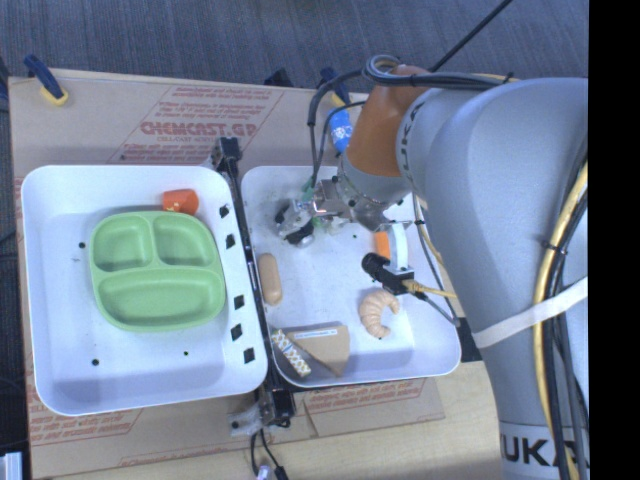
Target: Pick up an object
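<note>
Bins [45, 298]: white plastic, smooth, slight sheen. Green tray [157, 268]: matt plastic. Bench top [150, 118]: brown cardboard, printed, matt. Arm [500, 198]: grey shell, smooth, satin; orange band [375, 133] glossy. Croissant [377, 311]: tan, ridged. Floor [150, 13]: grey carpet, rough.

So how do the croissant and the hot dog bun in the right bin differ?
The croissant is curled and ridged; the hot dog bun is straight and smooth. The croissant lies near the bin's right wall, the bun along its left wall. The croissant looks paler, the bun more tan. Both lie loose on the right bin floor.
</note>
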`<move>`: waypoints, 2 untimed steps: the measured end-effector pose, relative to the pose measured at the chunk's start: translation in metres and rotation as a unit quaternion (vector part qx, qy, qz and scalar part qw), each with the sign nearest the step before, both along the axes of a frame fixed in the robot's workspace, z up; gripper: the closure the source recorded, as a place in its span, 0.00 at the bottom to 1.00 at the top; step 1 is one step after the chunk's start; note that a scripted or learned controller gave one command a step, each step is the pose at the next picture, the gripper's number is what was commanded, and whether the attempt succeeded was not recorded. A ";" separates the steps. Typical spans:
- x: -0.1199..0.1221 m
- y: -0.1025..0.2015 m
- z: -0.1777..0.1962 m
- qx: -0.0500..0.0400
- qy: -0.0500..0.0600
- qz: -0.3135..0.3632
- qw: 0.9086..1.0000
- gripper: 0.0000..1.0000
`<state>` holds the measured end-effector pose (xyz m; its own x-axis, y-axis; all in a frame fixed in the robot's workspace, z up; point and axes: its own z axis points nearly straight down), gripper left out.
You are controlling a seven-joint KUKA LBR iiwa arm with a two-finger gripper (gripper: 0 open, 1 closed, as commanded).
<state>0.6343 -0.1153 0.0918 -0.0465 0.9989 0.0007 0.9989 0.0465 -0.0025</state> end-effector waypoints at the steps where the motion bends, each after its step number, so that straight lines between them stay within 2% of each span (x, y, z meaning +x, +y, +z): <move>1: 0.020 0.022 -0.001 -0.001 0.005 -0.165 0.986 0.00; 2: 0.017 0.020 -0.004 0.000 0.012 -0.093 0.996 0.00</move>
